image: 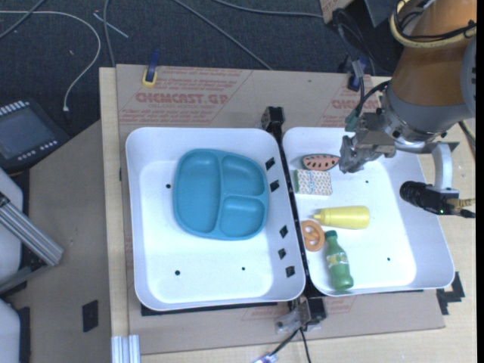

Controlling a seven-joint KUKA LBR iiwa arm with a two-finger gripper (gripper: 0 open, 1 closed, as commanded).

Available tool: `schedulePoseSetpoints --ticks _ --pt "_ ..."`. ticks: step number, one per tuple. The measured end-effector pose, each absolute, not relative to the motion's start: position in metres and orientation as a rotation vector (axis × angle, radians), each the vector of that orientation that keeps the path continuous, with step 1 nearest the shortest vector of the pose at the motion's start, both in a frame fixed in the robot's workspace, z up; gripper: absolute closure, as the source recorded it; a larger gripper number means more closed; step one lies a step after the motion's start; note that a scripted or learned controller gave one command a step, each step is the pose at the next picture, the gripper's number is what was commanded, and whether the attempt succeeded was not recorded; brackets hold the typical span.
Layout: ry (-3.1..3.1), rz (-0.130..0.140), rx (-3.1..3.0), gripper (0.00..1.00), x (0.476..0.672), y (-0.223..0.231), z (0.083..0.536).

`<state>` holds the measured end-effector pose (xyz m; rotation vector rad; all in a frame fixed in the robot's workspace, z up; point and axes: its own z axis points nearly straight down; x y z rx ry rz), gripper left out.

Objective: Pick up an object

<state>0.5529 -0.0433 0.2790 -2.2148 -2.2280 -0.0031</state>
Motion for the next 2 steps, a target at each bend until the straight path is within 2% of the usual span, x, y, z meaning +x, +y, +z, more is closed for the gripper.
schedulePoseSetpoints --ticks 2 --pt "-2.227 -0.003 -2.218 1.0 0.611 0.031 0.266"
